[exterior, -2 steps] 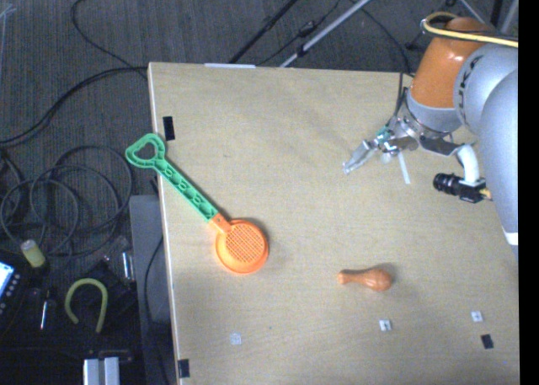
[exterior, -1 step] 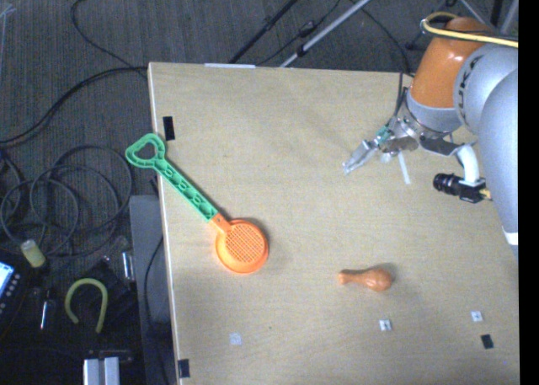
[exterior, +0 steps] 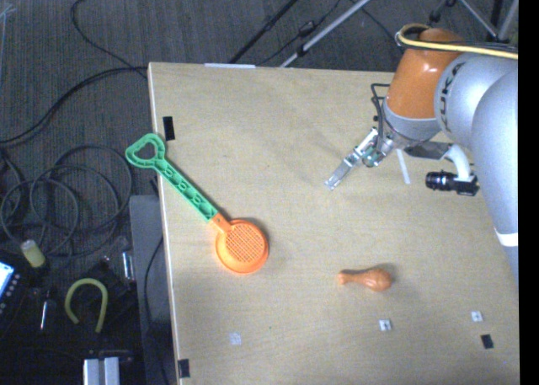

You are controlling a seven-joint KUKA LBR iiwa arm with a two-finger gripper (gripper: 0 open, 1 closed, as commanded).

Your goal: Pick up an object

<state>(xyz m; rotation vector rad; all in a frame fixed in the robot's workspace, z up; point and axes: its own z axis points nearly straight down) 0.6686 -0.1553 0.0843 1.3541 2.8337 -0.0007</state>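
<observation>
An orange round strainer with a long green handle (exterior: 206,211) lies on the tan bench at the left, its handle pointing up-left past the bench edge. A small orange drumstick-shaped toy (exterior: 367,278) lies at the lower middle. My gripper (exterior: 370,174) hangs below the orange wrist band at the upper right, above bare bench surface. It is well apart from both objects. One metal finger (exterior: 344,171) slants down-left and a thin pale finger (exterior: 404,173) shows to its right. The gripper is open with nothing between the fingers.
The tan bench top (exterior: 278,122) ends at a left edge near the strainer handle. Cables, a green U-shaped piece (exterior: 86,297) and tripod legs lie on the dark floor beyond. The grey arm (exterior: 497,139) covers the right side.
</observation>
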